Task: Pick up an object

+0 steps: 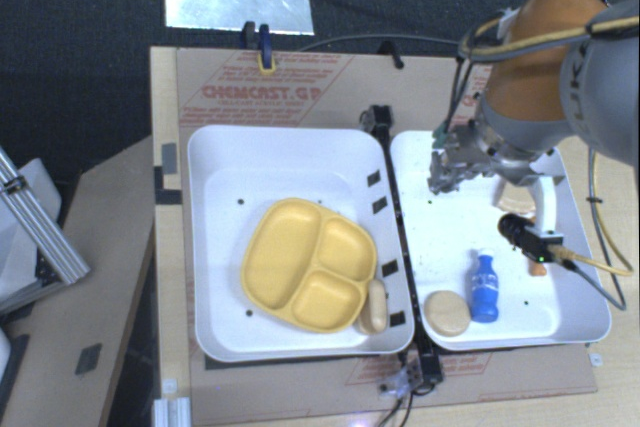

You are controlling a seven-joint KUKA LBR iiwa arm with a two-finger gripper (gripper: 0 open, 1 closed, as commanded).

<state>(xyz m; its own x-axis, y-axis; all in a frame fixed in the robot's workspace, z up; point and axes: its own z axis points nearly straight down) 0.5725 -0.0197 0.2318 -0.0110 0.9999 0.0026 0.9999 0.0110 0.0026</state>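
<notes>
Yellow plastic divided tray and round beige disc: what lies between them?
In the camera view, a small tan oval piece beside the yellow divided tray, then the black divider between the bins, before the beige disc.

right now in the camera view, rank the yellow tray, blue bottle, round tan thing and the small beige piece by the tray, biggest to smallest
1. yellow divided tray, by far the largest
2. blue bottle and round tan object: look about alike, so no ranking between them
3. small beige piece, seemingly the smallest

Arm (545,65) bent downward, gripper (445,170) low — finger state unclear
</notes>
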